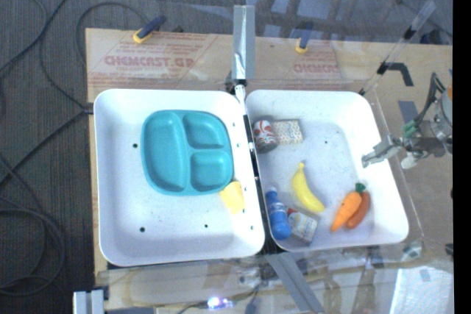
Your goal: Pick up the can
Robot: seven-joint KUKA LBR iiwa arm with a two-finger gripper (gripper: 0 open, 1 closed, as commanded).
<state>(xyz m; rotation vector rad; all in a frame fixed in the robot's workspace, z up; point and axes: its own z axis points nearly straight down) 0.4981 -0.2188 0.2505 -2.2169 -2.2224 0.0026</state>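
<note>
Jaws' state cannot tell; gripper (383,152) hovers at right bin (335,101) right rim, well apart from can (265,134) lying against left wall beside small box (288,131).

— What do you have in the right bin (335,101)?
— Your can (264,135) lies at its upper left corner, touching a small patterned box (288,131). Below sit a banana (306,190), a carrot (351,207) and a blue bottle (277,213).
— And the gripper (383,152)?
— At the bin's right rim, well apart from your can.
— Left bin (118,232)?
— A teal tray (187,151), a yellow piece (232,196).
</note>
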